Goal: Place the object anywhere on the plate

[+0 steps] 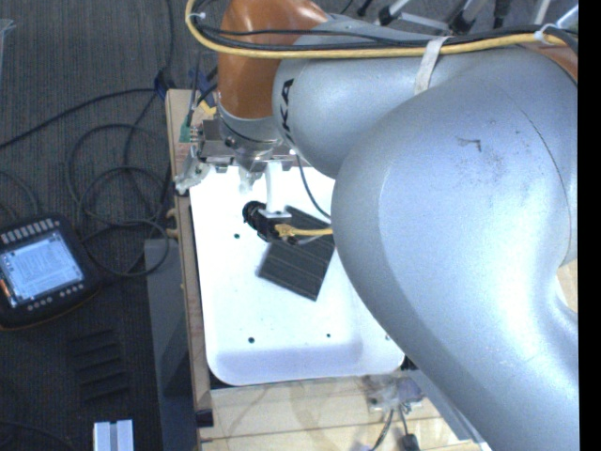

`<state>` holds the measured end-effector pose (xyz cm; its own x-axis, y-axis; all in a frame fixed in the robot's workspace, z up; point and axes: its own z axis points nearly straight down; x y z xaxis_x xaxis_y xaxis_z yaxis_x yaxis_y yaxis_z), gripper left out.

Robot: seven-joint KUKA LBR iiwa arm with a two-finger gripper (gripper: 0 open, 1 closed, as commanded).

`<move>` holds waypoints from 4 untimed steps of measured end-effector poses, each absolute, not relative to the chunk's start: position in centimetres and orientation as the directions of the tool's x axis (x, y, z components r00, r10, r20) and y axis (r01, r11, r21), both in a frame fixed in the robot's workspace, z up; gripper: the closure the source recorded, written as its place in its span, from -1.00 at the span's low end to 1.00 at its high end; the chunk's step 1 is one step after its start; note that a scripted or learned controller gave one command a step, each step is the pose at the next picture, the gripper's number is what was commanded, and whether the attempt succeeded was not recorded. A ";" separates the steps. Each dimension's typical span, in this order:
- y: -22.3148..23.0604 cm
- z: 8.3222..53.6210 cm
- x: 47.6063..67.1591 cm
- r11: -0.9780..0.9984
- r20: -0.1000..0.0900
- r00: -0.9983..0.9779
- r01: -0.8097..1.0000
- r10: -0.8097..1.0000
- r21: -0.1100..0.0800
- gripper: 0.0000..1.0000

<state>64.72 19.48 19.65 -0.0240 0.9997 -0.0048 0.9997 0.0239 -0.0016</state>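
One dark ribbed slab (pixel 296 268) lies flat at the middle of the one white bin (pixel 282 355) seen. One end effector (pixel 246 165) hangs over the bin's far end; whether it is apart or together cannot be told. A wooden tabletop (pixel 272 416) lies under the bin. Left of the bin are grey carpet (pixel 75 64), loose cables (pixel 113 177) and one control pendant (pixel 38 269).

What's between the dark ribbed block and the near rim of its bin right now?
Nothing stands there. In the camera view, the stretch from the dark ribbed block to the near rim of the white bin is bare floor, apart from two small dark dots.
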 end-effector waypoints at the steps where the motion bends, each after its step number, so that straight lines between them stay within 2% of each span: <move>1: 15.8 28.3 62.3 0.250 -0.004 -0.250 0.968 0.968 -0.002 -1.00; 2: 20.9 24.7 66.1 0.164 -0.003 -0.164 0.987 0.987 -0.004 -1.00; 3: 20.8 25.6 66.2 0.163 -0.010 -0.163 0.987 0.987 -0.004 1.00; 4: 21.8 17.5 66.8 0.231 -0.003 -0.231 0.973 0.973 -0.003 1.00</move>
<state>66.79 21.80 17.51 -0.2309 0.9730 -0.0028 0.9730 0.2309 -0.0025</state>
